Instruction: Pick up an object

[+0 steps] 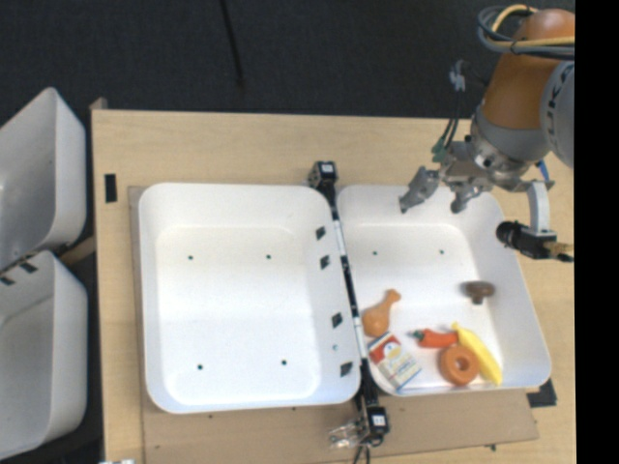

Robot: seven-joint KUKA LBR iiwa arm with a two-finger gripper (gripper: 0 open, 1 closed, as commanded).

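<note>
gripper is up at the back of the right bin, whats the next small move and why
Probably shift the gripper toward the near end of the right bin before lowering. Its fingers are spread with nothing between them, and it hangs over bare floor, while the drumstick, banana, donut and small box all lie nearer the front.

Dark floor, pale wooden bench, white moulded shapes at left edge

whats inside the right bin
Right bin holds a chicken drumstick, small carton, orange ring, banana and brown piece. Nothing looks covered.
</note>
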